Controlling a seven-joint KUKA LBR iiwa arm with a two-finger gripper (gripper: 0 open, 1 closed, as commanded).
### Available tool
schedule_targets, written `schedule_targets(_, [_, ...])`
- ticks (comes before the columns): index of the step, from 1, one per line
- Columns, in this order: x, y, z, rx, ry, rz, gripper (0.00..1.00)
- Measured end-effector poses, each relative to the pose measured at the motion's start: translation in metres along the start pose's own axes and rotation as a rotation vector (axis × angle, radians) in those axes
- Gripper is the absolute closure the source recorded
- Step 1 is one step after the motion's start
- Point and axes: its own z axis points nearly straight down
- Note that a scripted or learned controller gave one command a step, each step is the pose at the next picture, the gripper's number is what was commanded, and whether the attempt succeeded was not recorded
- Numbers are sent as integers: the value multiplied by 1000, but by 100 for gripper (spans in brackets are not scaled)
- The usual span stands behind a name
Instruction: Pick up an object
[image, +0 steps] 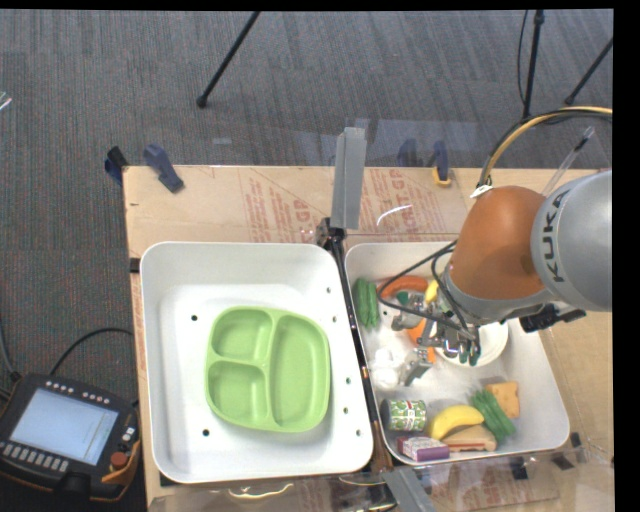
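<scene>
My gripper (432, 342) hangs low over the middle of the right bin (548, 400), beneath the orange wrist band (500, 255). Around it lie toy foods. A green cucumber (366, 302) rests by the bin's left wall, with an orange ring-shaped piece (404, 289) just behind the gripper. A white bowl (492, 346) sits to the gripper's right and a white lump (384, 366) to its front left. Nearer the front are a small green can (407, 413), a banana (455, 419), a sandwich (470, 438) and a purple box (424, 450). The arm hides what lies directly under the gripper.
The left bin (170, 300) holds a light-green divided plate (268, 368). A green bean-like piece (492, 412) and an orange-yellow block (505, 395) lie at the right bin's front right. A grey upright post (349, 180) stands behind the seam between the bins.
</scene>
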Motion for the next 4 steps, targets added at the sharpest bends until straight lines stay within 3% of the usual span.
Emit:
schedule_targets(1, [-1,2,-10,-2,-1,-5,100])
schedule_targets(2, [0,2,-9,-2,0,-6,0])
schedule_targets(3, [-12,7,1,-3,2,27,0])
schedule_targets(4, [-13,8,-10,-4,-3,23,100])
